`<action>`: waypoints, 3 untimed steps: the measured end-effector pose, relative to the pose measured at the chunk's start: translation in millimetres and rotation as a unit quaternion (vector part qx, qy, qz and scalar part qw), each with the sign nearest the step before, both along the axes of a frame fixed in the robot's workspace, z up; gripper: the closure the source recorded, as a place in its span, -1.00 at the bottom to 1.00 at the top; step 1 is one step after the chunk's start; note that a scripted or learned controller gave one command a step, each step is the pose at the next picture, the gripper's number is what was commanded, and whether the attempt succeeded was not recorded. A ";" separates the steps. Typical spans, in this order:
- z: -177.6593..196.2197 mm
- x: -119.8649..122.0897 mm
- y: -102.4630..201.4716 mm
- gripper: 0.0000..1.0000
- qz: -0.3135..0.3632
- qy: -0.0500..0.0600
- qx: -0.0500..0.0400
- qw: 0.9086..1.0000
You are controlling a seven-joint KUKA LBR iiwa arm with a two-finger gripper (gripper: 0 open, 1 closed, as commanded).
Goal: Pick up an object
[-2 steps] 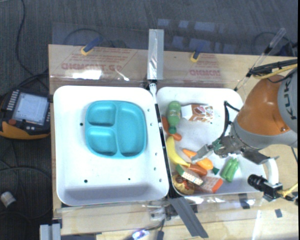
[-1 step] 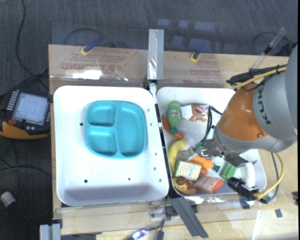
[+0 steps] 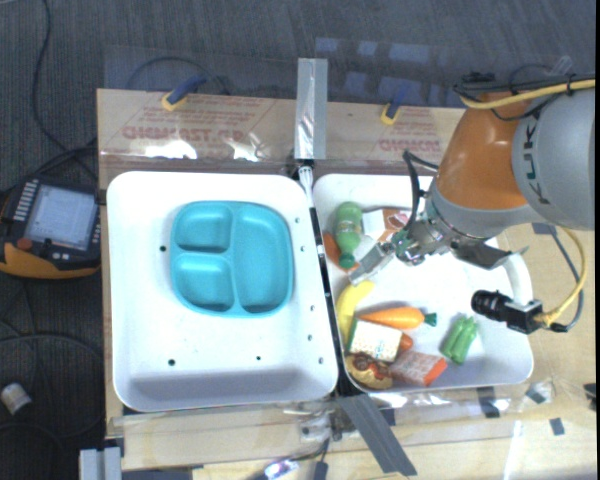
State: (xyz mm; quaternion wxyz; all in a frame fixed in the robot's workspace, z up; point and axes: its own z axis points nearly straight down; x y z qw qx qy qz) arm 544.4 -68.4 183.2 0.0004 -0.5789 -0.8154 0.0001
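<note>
Right of centre, the arm [image 3: 510,168] reaches in from the frame's right edge, its orange band sitting over the upper part of the right bin [image 3: 500,363]. Below the band, the gripper [image 3: 372,260] extends leftward and slightly down, its tip low among the objects at the bin's left side, just beside a green item [image 3: 347,223] in the bin's upper left. Whether it is open, closed or gripping anything cannot be told — the tip is small and blurred against the clutter.

Other items in this bin crowd its lower left. A yellow banana [image 3: 352,301] lies just below the gripper tip, curving down along the bin's left wall. An orange carrot [image 3: 392,318] lies across the middle, touching a pale box-like item [image 3: 376,342] beneath it, and reddish-brown pieces [image 3: 412,369] sit at the bottom edge. A green vegetable [image 3: 459,338] lies apart to the right, tilted.

At the frame's centre left, the left bin [image 3: 160,348] holds a blue divided tray [image 3: 230,256] with three compartments — it sits in the upper middle of that bin. Far left of the frame, a handheld control pendant [image 3: 48,226] rests on the dark floor.
</note>
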 end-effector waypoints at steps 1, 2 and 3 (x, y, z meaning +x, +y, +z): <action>-29.7 -47.6 -65.3 -1.00 -0.008 0.001 -0.001 1.000; -93.2 -57.4 -36.5 -1.00 0.042 -0.006 -0.003 0.999; -78.5 -53.2 -35.5 1.00 0.042 -0.012 -0.002 0.999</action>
